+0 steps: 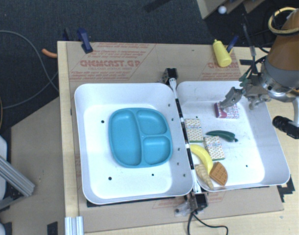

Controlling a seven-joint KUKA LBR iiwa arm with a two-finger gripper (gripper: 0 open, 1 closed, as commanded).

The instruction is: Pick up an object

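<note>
My grey two-finger gripper [231, 100] hangs at two o'clock in the right white bin [266, 168], low over the small pink-and-white packet [228, 111], but I cannot tell whether it is gripped, so the pick looks unfinished, lifting remaining.

Layout, referenced to the right bin [266, 146]

Right bin sits on the worktop [115, 58]; left bin [90, 131] touches its left wall and holds a divided plate [139, 136] at centre. Inside the right bin: small packet [227, 111] toward the far side, fingers [232, 98] right over it; pepper [221, 135] mid-bin; two flat packets [193, 129] [214, 147] left of centre; banana [202, 155] along the left wall; waffle [218, 174] at the near left corner. Bottle [221, 53] lies on the worktop behind the right bin.
</note>
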